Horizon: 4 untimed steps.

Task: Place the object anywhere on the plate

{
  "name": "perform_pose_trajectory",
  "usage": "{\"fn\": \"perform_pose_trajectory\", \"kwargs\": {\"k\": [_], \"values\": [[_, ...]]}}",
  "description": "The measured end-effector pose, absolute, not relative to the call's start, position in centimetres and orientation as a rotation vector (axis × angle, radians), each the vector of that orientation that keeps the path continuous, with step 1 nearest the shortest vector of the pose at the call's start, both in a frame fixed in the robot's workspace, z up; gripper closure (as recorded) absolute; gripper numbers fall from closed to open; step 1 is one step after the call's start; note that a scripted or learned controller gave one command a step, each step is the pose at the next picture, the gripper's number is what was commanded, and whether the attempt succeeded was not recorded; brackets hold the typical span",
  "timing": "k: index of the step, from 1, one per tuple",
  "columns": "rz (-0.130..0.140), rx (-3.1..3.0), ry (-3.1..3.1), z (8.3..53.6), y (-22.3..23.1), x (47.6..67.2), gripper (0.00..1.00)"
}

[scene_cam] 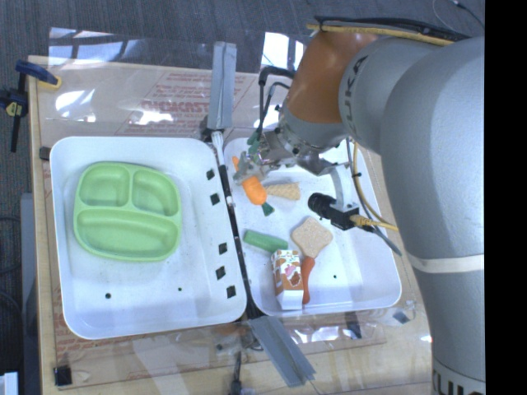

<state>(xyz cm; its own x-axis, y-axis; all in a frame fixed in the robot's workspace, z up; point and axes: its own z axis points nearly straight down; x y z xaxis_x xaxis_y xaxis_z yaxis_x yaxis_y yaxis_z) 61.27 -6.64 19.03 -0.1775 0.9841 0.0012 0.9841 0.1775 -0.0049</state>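
The arm [428, 163] at the right of the frame was a thick, rounded grey shell, smooth and matte. Toward the upper middle it carried a broad orange band [325, 76], with dark lettering on the grey just beside it. A pale seam ring crossed the lower body. Black and yellow cables ran over its top, and another yellow cable trailed from a black fitting [329, 210] near the wrist.

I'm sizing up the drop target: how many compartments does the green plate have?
3. The green plate in the left bin has two small compartments along its far side and one long one along its near side. None looks hidden.
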Motion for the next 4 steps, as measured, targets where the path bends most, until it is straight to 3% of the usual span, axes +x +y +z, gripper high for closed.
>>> {"fn": "perform_pose_trajectory", "kwargs": {"k": [1, 2, 3, 4], "values": [[0.006, -1.921, -2.479, 19.0, -0.7, 57.5, 1.0], [0.009, -2.216, -2.221, 18.9, 5.5, 63.9, 1.0], [0.008, -2.216, -2.221, 18.9, 5.5, 63.9, 0.0], [0.011, -2.101, -2.327, 9.4, 12.2, 63.8, 0.0]]}}
